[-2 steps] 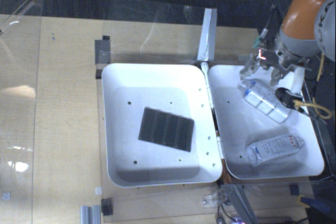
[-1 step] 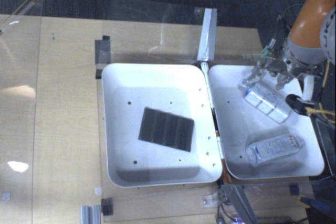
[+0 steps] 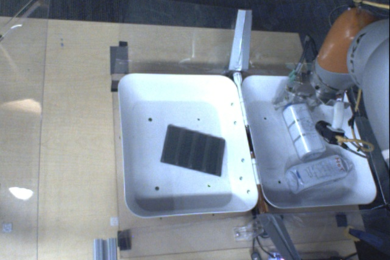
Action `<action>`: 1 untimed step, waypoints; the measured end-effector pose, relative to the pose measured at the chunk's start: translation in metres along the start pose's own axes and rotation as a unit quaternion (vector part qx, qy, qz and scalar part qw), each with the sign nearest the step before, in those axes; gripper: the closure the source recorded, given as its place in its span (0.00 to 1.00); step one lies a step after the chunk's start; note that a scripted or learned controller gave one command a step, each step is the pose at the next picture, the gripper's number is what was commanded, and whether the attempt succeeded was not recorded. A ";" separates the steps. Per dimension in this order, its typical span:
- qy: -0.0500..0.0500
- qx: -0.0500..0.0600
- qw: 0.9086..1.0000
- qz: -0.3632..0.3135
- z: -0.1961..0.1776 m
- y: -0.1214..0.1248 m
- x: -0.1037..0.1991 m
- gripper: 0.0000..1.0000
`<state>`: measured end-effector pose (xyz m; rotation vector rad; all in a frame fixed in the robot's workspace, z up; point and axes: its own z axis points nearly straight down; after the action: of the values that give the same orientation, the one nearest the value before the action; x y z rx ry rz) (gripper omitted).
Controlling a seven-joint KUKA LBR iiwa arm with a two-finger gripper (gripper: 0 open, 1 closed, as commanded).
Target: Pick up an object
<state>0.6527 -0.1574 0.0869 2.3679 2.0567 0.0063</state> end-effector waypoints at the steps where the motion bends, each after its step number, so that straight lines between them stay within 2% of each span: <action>1: 0.000 -0.001 0.999 -0.044 -0.089 0.015 0.027 0.00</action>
<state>0.6708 -0.1327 0.1763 2.2757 2.1572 0.0083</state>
